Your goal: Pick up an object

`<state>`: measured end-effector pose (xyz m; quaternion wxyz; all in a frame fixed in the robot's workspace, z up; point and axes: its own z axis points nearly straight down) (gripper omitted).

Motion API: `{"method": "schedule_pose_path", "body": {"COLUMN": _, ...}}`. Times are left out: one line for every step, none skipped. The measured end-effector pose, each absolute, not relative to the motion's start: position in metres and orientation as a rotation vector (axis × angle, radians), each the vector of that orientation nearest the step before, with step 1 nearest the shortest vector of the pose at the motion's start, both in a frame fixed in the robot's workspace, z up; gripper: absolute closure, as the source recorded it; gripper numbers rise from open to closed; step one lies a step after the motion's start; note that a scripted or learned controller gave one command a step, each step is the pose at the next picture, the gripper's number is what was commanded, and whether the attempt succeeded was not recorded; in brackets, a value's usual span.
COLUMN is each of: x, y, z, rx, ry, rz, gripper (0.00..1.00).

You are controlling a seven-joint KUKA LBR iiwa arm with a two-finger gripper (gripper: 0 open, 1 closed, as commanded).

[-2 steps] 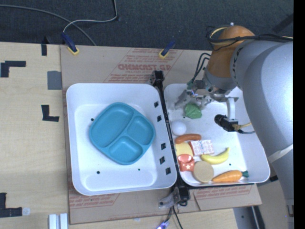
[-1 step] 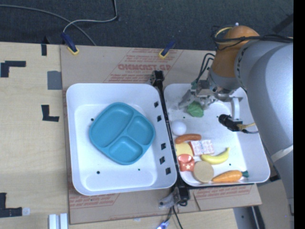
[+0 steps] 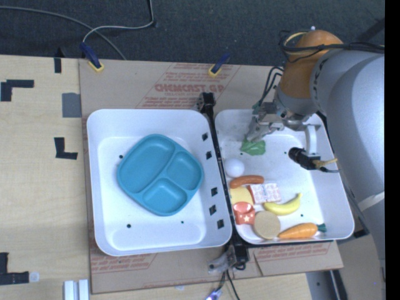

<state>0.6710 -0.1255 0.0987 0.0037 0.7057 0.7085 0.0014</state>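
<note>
My gripper (image 3: 257, 136) hangs over the upper left part of the right bin (image 3: 315, 189), its tip right above a small green object (image 3: 253, 147) that lies on the bin floor. Whether it touches the green object I cannot tell. Below it in the same bin lie a white ball (image 3: 234, 166), an orange sausage (image 3: 246, 181), a pink-and-white packet (image 3: 264, 191), a yellow wedge (image 3: 240, 195), a banana (image 3: 282, 205), a red cup (image 3: 244, 212), a tan disc (image 3: 267, 225) and a carrot (image 3: 300, 231).
The left bin (image 3: 106, 167) holds a blue divided plate (image 3: 161, 174). A black divider with clips (image 3: 212, 161) runs between the bins. The grey arm (image 3: 356, 105) covers the right bin's right side. A black fitting (image 3: 304, 158) sticks out near the gripper.
</note>
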Motion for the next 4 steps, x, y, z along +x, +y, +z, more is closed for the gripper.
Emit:
{"method": "schedule_pose_path", "body": {"x": 0.671, "y": -0.126, "z": 0.098, "rx": 2.212, "ry": 2.22, "rz": 0.004, "gripper": 0.0}}
{"method": "schedule_pose_path", "body": {"x": 0.657, "y": -0.112, "z": 0.086, "rx": 2.218, "ry": 2.22, "rz": -0.002, "gripper": 0.0}}
{"method": "schedule_pose_path", "body": {"x": 0.669, "y": -0.099, "z": 0.085, "rx": 2.218, "ry": 2.222, "rz": 0.001, "gripper": 0.0}}
{"method": "schedule_pose_path", "body": {"x": 0.669, "y": -0.094, "z": 0.085, "rx": 2.219, "ry": 2.221, "rz": 0.0, "gripper": 0.0}}
